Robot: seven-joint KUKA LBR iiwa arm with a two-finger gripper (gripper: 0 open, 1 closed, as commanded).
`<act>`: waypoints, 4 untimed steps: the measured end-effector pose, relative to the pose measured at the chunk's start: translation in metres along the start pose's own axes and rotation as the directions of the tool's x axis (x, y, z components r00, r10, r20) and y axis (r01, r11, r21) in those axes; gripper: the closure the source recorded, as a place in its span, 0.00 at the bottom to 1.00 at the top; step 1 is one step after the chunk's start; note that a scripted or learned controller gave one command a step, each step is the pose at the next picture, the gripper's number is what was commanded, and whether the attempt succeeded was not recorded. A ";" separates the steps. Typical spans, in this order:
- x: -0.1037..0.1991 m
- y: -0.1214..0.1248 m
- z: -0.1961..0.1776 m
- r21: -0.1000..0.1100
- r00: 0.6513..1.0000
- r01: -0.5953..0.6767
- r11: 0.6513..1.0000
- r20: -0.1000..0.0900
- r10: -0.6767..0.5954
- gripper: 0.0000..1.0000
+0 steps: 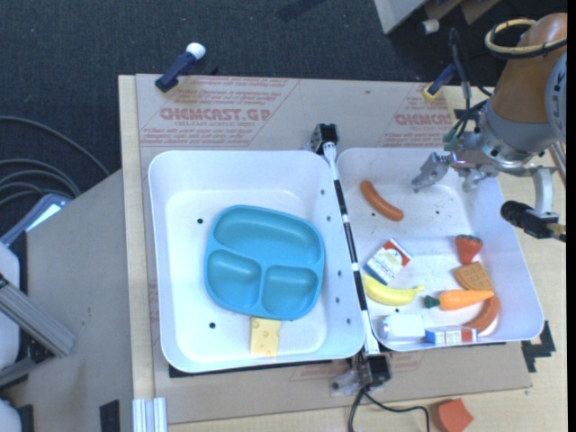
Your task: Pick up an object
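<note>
Worktop (pixel 270 106): two white bins, food toys in the right bin (pixel 517 268).
End effector (pixel 434 171): fingers apart, holding nothing (above sausage (pixel 382 201)).
Progress: nothing picked; grasp and lift remain.

The grey arm (pixel 531 79) reaches in from the right, end effector (pixel 438 171) pointing left.

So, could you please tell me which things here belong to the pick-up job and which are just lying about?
Part of the job:
tool, above the right bin
hot dog, nearest it
banana
carrot
strawberry
small carton

Lying about:
blue divided plate and cheese wedge, in the left bin
blue-handled clamp, at the board's far corner
</note>
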State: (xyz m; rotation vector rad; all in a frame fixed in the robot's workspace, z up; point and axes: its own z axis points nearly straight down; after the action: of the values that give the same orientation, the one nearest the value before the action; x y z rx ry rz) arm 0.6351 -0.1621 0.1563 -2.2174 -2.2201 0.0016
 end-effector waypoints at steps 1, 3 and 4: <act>0.035 0.026 0.072 -0.001 1.000 0.000 1.000 0.001 0.000 0.00; 0.044 -0.059 0.062 -0.003 1.000 -0.002 1.000 0.001 0.002 1.00; 0.044 -0.060 0.062 -0.003 1.000 -0.002 1.000 0.001 0.002 0.00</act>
State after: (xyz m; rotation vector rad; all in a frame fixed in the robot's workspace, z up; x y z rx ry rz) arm 0.5753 -0.1183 0.0942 -2.2219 -2.2197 -0.0002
